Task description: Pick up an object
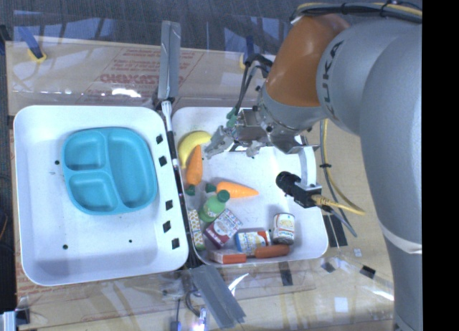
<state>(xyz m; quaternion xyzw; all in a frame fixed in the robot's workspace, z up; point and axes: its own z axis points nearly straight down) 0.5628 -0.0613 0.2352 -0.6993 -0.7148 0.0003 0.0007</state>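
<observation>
The gripper hangs near the banana at 10 o'clock in the right bin; I cannot tell its state, so it should descend centered on the fruit.

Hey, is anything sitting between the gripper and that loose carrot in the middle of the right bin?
Nothing visible does. The gripper hangs over the banana at the right bin's upper left, and only bare white floor separates it from the carrot just below.

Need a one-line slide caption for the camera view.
KUKA arm's gripper poised over the right bin of toy food; blue divided plate in the left bin.
</observation>
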